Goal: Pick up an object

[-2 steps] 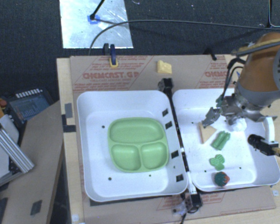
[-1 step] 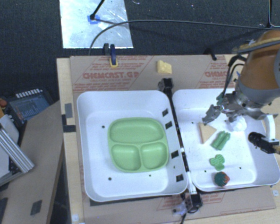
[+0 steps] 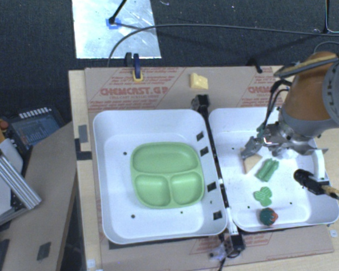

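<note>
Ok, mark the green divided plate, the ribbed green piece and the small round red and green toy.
green divided plate (image 3: pixel 166 173), camera view, centre ridge.
ribbed green piece (image 3: pixel 268 170), camera view, middle of its ribbed top.
round red and green toy (image 3: pixel 268 216), camera view, its top.

Well above the claw (image 3: pixel 256 148) from where I watch, I see dark carpeted floor (image 3: pixel 236 7) with a shiny metal sheet (image 3: pixel 116 25) lying on it, far up and to the claw's left. A thin dark cable (image 3: pixel 220 27) arcs across that floor. Under the claw I see a tan board (image 3: pixel 155 84) printed with red lettering. Far to the claw's left stands a wooden side table (image 3: pixel 52 185), with a handheld control pendant (image 3: pixel 34 130) beside it and an aluminium rail (image 3: pixel 11 176) lying across it.
</note>
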`<state>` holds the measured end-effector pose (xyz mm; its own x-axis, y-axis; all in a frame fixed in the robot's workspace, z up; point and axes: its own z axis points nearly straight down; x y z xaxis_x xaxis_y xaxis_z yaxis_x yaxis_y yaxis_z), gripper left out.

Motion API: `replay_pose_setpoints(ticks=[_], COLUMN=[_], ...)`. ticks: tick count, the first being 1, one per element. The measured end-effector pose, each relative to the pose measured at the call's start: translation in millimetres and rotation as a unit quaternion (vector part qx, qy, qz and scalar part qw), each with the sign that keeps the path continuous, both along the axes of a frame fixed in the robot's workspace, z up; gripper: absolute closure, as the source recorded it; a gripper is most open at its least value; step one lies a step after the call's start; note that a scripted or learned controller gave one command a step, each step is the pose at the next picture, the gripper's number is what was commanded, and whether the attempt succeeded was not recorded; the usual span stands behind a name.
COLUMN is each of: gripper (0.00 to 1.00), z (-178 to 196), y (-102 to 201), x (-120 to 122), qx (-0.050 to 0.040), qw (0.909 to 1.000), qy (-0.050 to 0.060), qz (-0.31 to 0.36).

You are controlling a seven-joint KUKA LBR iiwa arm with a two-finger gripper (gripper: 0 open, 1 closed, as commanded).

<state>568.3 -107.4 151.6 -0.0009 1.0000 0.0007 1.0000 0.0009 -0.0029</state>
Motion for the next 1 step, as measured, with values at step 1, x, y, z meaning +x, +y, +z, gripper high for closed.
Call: replay_pose_setpoints(ticks=[1], gripper=[0.0], z=[-41.6], y=[1.6], x=[2.7], qx=[0.0], qw=[1.0], qy=[0.0], qz=[0.0])
